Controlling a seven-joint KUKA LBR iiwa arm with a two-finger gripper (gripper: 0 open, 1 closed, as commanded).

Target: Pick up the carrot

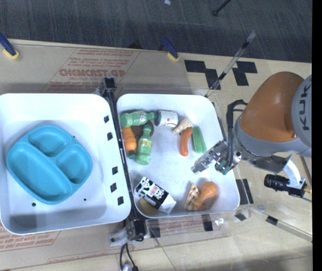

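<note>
Right bin (220, 114) near edge: black-and-white carton (151, 192), brown toy (202, 192), details unclear | gripper (210, 161) above right rim, jaw state cannot be told, nothing seen held | carrot (129, 140) at left wall beside green bottles (142, 134), partly overlapped | left bin (14, 106): blue tray (48, 161)

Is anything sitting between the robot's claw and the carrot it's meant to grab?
Little. The gripper hovers at the bin's right side; the carrot lies just left of it, a green piece tight against its right side.
</note>
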